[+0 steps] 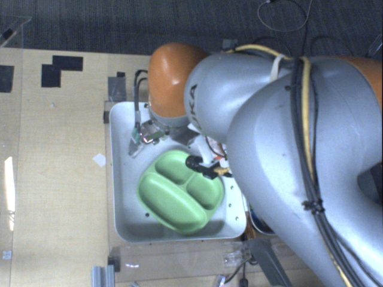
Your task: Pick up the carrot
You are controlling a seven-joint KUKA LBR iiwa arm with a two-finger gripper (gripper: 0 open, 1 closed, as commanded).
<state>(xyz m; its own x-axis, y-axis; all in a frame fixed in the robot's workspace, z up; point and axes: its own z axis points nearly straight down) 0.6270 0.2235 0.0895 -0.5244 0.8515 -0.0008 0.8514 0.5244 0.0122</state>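
Hand [139,137] low over white bin [119,178], grip state unclear; green tray [173,193] inside, wooden bench [54,178].

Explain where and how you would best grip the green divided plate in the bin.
On the green divided plate, probably the raised rim at its lower-left edge, pinched from above: it lies face up, looks too wide to span, and the arm covers its upper right.
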